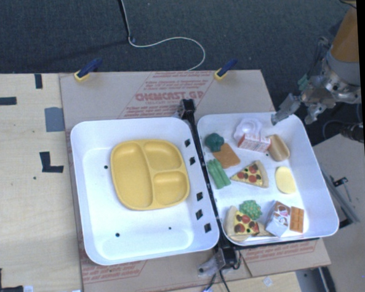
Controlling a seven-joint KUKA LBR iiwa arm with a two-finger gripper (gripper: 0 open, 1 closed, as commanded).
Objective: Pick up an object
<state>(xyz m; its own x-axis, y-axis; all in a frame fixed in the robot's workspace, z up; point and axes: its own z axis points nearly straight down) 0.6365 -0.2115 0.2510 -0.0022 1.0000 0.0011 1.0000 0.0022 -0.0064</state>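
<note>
You see two bins of smooth white plastic with a soft sheen; the left bin (pixel 92 178) holds a divided tray (pixel 150 174) of matt yellow plastic. The right bin (pixel 317 183) carries toy food of dull plastic: a pizza slice (pixel 251 174) near its centre, a green broccoli (pixel 215 141) at its 10 o'clock. Under both lies a brown cardboard sheet (pixel 161 94), matt and printed red. Beyond it, at 12 o'clock, dark carpet (pixel 52 33) looks rough and woven. The gripper (pixel 291 110) looks like grey metal.
</note>
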